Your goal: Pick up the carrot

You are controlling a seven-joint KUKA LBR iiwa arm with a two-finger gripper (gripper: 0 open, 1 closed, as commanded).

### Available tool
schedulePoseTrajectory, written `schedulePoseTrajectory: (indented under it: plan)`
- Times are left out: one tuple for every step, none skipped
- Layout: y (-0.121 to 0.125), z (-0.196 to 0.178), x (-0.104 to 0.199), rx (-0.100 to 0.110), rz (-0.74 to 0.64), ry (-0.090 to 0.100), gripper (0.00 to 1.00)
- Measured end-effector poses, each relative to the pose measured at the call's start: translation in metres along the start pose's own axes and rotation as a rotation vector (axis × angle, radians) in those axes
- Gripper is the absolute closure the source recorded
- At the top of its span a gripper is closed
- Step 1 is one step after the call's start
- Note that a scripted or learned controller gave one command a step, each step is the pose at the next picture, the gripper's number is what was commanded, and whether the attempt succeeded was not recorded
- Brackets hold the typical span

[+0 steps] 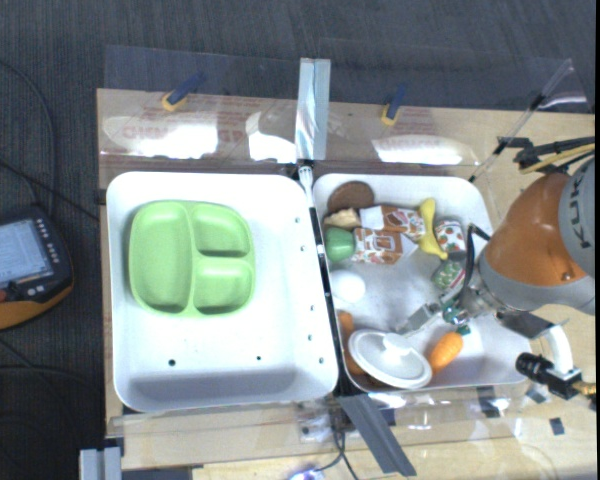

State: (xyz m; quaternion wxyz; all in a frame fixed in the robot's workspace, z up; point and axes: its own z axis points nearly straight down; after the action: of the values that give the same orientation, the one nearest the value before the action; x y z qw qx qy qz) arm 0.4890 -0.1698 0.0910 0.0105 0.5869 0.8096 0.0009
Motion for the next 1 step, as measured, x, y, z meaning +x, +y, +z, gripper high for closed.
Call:
schedulePoseTrajectory:
  plan:
    - [-0.0046,0.0003,-0.0116,0.001,-0.332,0.006,0.00]
